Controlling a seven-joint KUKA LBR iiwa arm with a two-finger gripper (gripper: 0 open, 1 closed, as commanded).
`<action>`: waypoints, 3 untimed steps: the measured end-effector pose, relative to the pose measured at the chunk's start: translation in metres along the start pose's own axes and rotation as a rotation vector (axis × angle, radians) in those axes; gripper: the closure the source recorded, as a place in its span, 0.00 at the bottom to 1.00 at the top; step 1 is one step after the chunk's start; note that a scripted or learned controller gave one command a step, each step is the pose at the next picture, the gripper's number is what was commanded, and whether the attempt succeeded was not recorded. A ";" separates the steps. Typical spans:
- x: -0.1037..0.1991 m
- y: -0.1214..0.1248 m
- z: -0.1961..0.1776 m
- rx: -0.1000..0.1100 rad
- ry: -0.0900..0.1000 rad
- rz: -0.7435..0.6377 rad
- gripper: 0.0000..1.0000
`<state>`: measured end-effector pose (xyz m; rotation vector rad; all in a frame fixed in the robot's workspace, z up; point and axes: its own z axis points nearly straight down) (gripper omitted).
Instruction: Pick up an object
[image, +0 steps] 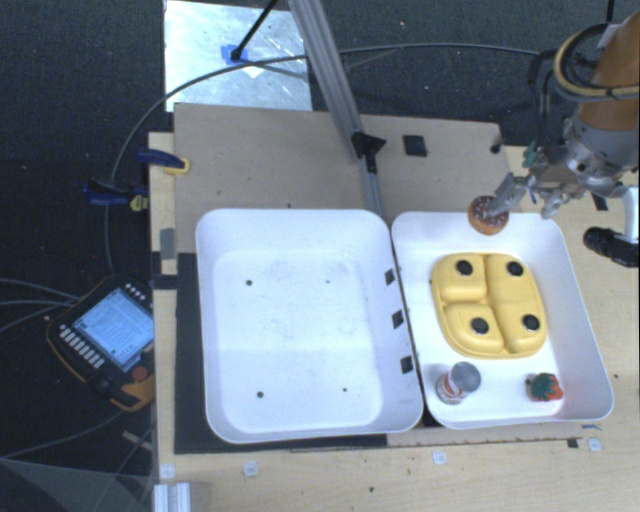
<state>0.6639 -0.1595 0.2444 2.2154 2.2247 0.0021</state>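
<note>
The left bin (290, 320) lies beside the right bin (575, 300), which holds a yellow tray (488, 304), a small grey-and-red cup (458, 382) and a little green-orange toy (543, 386) near its front. The arm (600, 90) hangs over the far right corner; its gripper (520, 192) has a small brown round object (488, 214) at one fingertip, grasp unclear

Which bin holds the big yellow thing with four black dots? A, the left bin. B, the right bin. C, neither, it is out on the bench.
B: the yellow thing lies inside the right bin, beside a small silver piece and a small orange and green piece.
</note>
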 end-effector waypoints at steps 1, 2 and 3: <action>0.003 0.000 0.062 0.004 0.000 0.000 0.00; 0.009 0.001 0.123 0.003 0.001 -0.002 0.00; 0.009 0.002 0.157 0.005 0.001 -0.004 0.00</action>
